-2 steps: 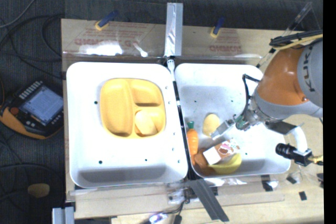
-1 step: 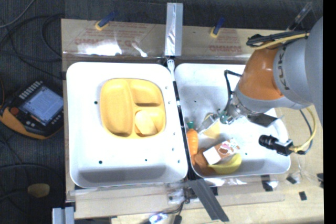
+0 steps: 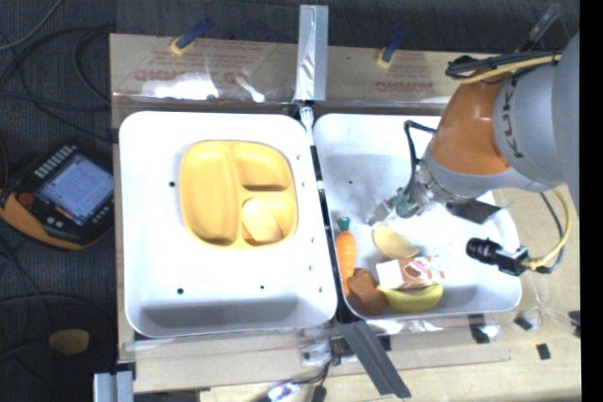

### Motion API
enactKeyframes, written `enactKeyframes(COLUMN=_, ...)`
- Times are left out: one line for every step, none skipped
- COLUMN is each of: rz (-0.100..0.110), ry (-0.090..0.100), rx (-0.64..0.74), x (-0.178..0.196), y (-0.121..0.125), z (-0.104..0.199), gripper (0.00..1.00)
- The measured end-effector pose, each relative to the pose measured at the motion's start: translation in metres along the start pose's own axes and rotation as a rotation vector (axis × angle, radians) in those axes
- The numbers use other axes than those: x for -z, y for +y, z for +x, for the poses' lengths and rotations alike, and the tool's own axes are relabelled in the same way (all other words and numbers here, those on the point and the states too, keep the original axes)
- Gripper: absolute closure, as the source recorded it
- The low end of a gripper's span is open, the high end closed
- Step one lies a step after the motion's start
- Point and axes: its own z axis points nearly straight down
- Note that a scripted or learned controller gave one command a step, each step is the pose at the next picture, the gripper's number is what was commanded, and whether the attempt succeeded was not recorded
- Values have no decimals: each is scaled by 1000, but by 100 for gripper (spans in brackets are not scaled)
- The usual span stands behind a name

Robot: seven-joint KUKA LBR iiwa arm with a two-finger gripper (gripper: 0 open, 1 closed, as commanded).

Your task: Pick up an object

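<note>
Two bins [image 3: 141, 297] — tray [image 3: 236, 193], carrot [image 3: 346, 252]

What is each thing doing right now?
Yellow tray: flat in the left bin, nothing in it.
Carrot: lying by the right bin's left wall.
Banana: lying under a small packet.
Hand: low over the right bin, above the food.

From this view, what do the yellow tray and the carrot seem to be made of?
The yellow tray, in the left bin, looks like molded plastic: smooth, even color, rounded compartments, a soft sheen. The carrot, in the right bin, is probably a plastic toy, judging by its uniform orange and neat green tip, though it is too small to be sure.
</note>
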Motion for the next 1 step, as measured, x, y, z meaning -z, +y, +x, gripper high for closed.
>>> enactKeyframes(rz=0, ry=1, rx=0, x=0, y=0, z=0, gripper=0)
